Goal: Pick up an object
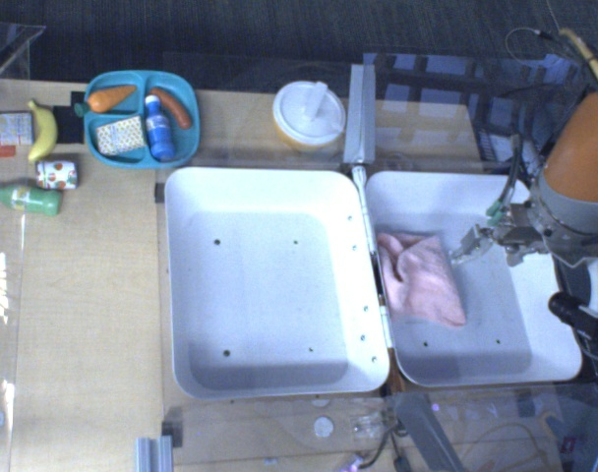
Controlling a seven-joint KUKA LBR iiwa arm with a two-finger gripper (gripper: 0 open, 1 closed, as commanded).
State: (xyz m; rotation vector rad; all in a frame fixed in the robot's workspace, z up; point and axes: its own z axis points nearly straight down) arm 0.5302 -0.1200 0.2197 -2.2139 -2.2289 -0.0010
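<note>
Soft pink cloth (pixel 420 280) — crumpled, matt — lies in a smooth white plastic bin (pixel 496 362); wood-grain bench (pixel 83 313).
</note>
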